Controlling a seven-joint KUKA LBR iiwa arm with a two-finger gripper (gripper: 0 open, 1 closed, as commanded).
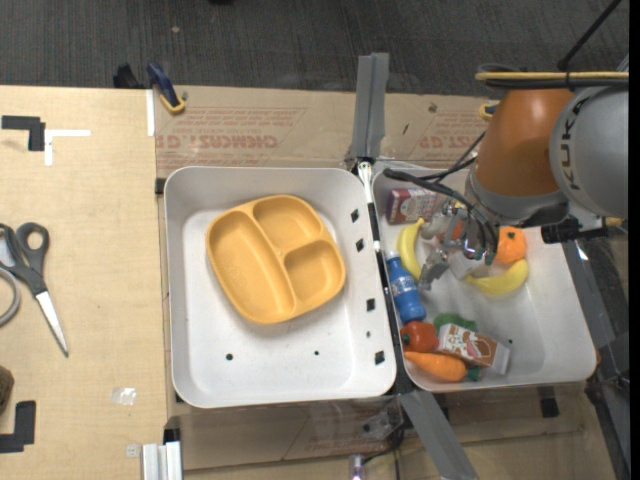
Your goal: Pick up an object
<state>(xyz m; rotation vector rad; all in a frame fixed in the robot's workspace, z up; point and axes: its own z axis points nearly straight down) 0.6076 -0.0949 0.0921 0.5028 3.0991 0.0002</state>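
Camera view looks down on both bins, and my gripper (450, 253) hangs over the right bin (555, 343), in the right middle of the frame, with my orange-banded wrist bulking above it. I cannot tell whether my gripper is spread or closed: the metal there is a tangle of shine and shadow, and nothing is plainly caught in it.

No single object is named for me, so I judge by nearness. The closest candidates are two bananas. One banana (409, 248) stands just left of my gripper, its long axis running nearly up and down the frame, close to the bin's left wall. The other banana (503, 279) lies just right and a little below, its long axis running roughly left to right, curved upward at the right end, with a small orange fruit (512, 245) touching its upper side. The blue bottle (404, 290) lies below and left, along the left wall, and further down sit a red tomato (420, 335), a carrot (435, 366) and a small juice carton (472, 346), crowded together.

The left bin (190, 298) bears a yellow divided plate (275, 258), well apart from me.

My wrist hides the bin's upper right part; a purple packet (410, 204) at the top is partly covered
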